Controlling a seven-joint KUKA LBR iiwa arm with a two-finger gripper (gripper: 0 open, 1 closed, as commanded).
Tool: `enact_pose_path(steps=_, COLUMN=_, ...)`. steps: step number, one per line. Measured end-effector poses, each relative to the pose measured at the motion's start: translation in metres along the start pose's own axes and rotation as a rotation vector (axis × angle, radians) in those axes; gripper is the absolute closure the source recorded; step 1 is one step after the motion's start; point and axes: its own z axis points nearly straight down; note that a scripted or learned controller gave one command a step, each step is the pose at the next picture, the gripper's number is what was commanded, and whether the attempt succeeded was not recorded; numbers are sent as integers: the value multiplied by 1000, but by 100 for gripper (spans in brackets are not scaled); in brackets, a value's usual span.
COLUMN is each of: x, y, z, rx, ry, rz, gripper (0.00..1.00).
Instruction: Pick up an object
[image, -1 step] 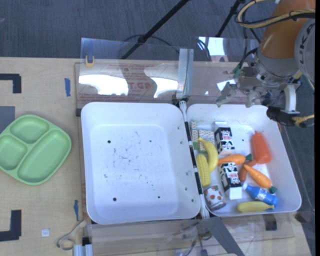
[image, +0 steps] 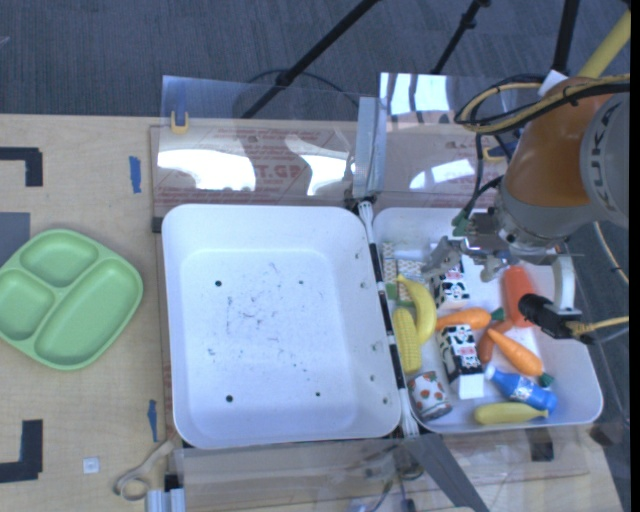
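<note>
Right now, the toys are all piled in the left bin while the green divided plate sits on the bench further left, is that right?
Not quite: the camera view shows the toys piled in the right bin, not the left. The green divided plate does sit on the bench further left.

Left bin (image: 270, 420) gives me wide open floor to move through, but the right bin (image: 590, 395) is jammed: bananas (image: 415, 320), carrots (image: 515, 350), can (image: 430, 395), bottle (image: 522, 388) crowd together.

Bright overhead light; glare on clear panels (image: 260, 165); sharp focus, soft shadows.

Two white bins (image: 270, 225); one green plate (image: 68, 297).
</note>
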Motion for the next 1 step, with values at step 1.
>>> enact_pose_path(steps=1, x=0, y=1, z=-10, rx=-4, ry=0, rz=2, gripper=100)
